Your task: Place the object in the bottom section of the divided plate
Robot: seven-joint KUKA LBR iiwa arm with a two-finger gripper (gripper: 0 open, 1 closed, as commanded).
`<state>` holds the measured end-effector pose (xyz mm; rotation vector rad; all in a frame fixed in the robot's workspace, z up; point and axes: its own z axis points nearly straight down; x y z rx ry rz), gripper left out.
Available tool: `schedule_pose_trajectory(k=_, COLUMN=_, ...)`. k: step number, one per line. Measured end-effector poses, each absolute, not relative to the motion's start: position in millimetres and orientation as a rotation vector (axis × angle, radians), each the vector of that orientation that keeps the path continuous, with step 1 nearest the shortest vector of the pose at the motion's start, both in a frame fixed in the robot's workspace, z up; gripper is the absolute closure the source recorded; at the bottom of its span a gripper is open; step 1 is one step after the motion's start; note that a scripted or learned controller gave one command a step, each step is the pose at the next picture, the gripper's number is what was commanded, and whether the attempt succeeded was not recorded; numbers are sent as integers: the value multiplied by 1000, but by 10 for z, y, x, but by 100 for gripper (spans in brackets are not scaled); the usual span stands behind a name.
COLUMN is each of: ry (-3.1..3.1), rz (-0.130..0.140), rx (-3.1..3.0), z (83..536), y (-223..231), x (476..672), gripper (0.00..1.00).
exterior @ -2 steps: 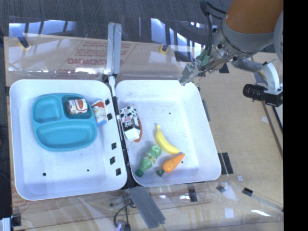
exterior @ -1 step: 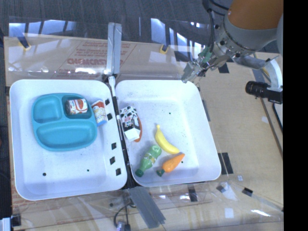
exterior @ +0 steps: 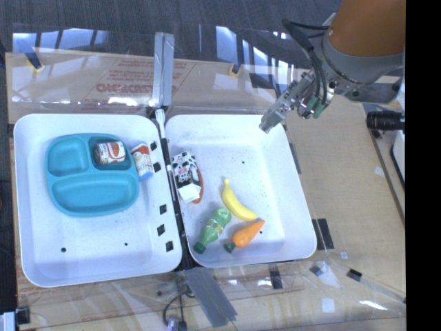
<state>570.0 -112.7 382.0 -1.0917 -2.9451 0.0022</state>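
Though labels illegible: can (exterior: 109, 153) in blue divided plate (exterior: 89, 193) top-rt section; gripper (exterior: 270, 123) over rt bin (exterior: 293, 178) rim, finger state indeterminable.

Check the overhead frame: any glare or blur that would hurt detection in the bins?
Camera view: bright reflections streak the clear sheeting above the bins and along the bottom edge; the right bin and left bin are evenly lit with soft shadows; banana, carrot and blue divided plate read sharply; the gripper looks slightly soft.

Grey arm (exterior: 358, 64), orange band, metal tool (exterior: 271, 121)
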Motion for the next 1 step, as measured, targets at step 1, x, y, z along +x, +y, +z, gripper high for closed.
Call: schedule_pose_trajectory(k=1, ry=-3054, rz=2, rx=-735, z=3329, y=-1276, x=5936, gripper=100)
